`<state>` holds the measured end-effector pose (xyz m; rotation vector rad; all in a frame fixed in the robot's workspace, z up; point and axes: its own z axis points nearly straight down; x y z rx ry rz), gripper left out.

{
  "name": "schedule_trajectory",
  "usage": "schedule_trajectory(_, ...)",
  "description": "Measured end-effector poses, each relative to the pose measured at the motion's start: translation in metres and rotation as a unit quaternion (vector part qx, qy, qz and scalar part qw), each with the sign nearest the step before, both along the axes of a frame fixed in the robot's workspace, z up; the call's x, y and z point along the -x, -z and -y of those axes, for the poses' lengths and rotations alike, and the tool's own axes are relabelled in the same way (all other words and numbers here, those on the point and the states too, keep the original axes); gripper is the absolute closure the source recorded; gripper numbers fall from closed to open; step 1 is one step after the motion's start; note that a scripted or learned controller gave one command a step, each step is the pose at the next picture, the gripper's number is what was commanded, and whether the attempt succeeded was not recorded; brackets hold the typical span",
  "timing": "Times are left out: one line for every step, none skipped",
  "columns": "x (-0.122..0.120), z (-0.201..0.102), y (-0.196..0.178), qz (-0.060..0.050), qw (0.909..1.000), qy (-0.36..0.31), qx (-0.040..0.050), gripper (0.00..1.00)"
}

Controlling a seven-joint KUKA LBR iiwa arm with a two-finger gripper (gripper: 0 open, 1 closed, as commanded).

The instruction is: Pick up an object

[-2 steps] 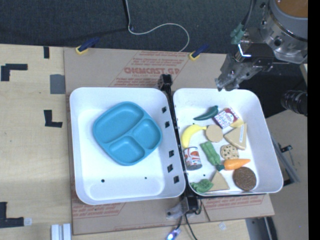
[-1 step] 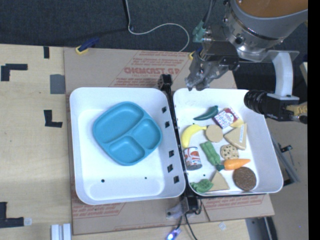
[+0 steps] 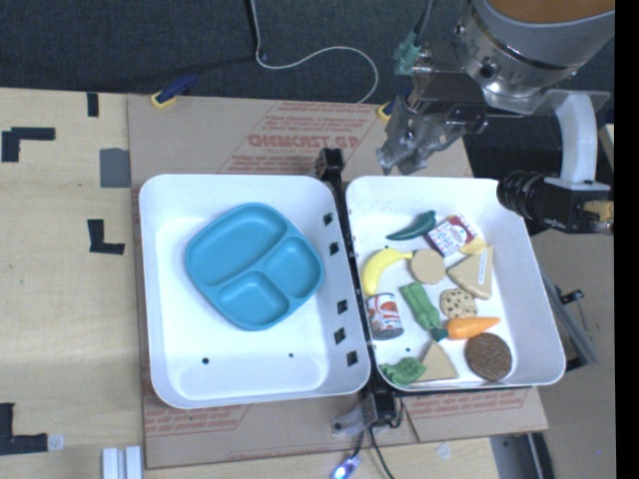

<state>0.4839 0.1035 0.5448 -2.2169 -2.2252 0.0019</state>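
Camera view looks down at a slant on the surface point(image 3: 60, 267), where two shallow white bins sit side by side on a sheet of cardboard point(image 3: 300, 138). Inside the left bin point(image 3: 165, 367) lies a blue divided plate point(image 3: 254, 264), tilted a little relative to the bin walls. Inside the right bin point(image 3: 534, 307) lies a cluster of toy food: a dark green pepper point(image 3: 411, 228) near the back, a red-labelled packet point(image 3: 449, 236) just beside it, a yellow banana point(image 3: 381, 265) toward the left wall, a small can with a red label point(image 3: 384, 314) below the banana, a green vegetable piece point(image 3: 420, 305) next to the can, a chocolate-chip cookie point(image 3: 458, 302), an orange carrot point(image 3: 471, 326) just below the cookie, a round brown patty point(image 3: 488, 355) near the front right corner, and a leafy green piece point(image 3: 404, 371) at the front edge. Any of these is a candidate for picking; all rest on the bin floor. The grey arm point(image 3: 519, 38) reaches in from the upper right, and its end effector point(image 3: 407, 153) hangs above the cardboard just behind the back rim of the right bin, near the divide between the two bins, apart from every object. Its fingers are too blurred and dark to tell how far apart they stand, and nothing is seen between them.
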Motion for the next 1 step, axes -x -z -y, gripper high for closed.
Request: schedule_trajectory(0.0021, -0.1367, 0.012, -0.001, 1.0, -0.006, -0.0008, 1.0)
